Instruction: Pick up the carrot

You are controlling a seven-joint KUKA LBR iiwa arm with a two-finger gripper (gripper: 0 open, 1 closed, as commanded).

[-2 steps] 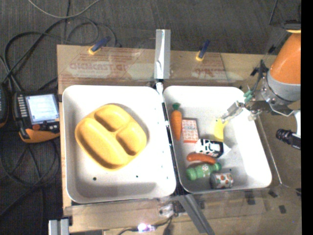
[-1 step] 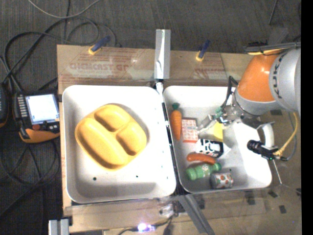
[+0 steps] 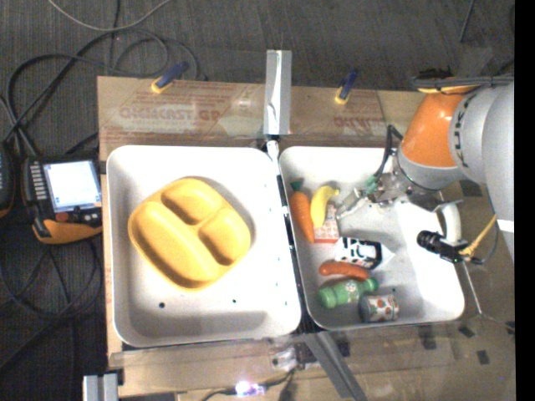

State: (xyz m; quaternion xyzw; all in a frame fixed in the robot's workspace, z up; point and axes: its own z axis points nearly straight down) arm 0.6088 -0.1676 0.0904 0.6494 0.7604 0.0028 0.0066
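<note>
Camera view shows the carrot (image 3: 301, 215) lying along the left wall of the right bin (image 3: 435, 307), just beside a yellow banana (image 3: 321, 205), with a red sausage (image 3: 343, 269) and a green bottle (image 3: 341, 292) nearer. The pincer (image 3: 358, 199) hangs over the bin's far middle, right of the banana; its fingers are too blurred to tell whether they are apart or together. The left bin (image 3: 134, 307) holds a yellow divided plate (image 3: 190, 231).
</note>
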